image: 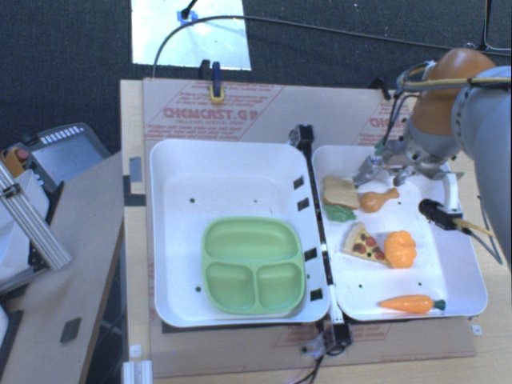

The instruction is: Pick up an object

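A: Starting at the left, what lies in the left bin [172,214]?

B: A green divided plate [254,264], lying flat toward the near side, its one long compartment at the far edge and two smaller ones nearer the camera.

A: And the right bin [472,290]?

B: Toy food. A tan bread slice [340,191] sits over a green leaf [342,212] by the left wall. Just right of them is the drumstick [378,199], its long axis running left to right, the fat end toward the bread and the thin bone end pointing right and slightly away. Nearer the camera, a pizza slice [363,242] touches an orange pepper [400,249]. A carrot [410,302] lies along the near wall, leafy tip to the right.

A: The gripper [384,169]?

B: It hangs just above the drumstick, at the bin's far side. The fingers look slightly spread, one toward the bread and one toward the bone end. Nothing sits between them, and I cannot tell whether they touch the drumstick.
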